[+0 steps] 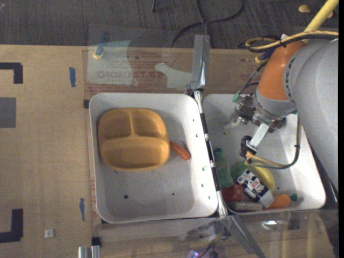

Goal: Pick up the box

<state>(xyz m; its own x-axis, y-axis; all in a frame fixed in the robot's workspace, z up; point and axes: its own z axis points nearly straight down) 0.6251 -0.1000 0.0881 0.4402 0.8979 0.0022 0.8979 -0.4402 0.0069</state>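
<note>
The box point(253, 186) is small and white with black and coloured print. It lies tilted in the near part of the right bin point(306, 160), among other items. My gripper point(239, 115) hangs over the far left part of that bin, well apart from the box and farther back. Nothing shows in its grasp. The grey arm with its orange band point(277, 79) reaches in from the right and hides the bin's far right corner.
Around the box lie a yellow banana point(265, 176), an orange carrot point(280, 200), a green toy point(221, 165) and a red item point(231, 192). The left bin point(145, 198) holds an orange divided plate point(133, 138) and a small orange carrot point(180, 151). A yellow cable point(269, 164) loops below the wrist.
</note>
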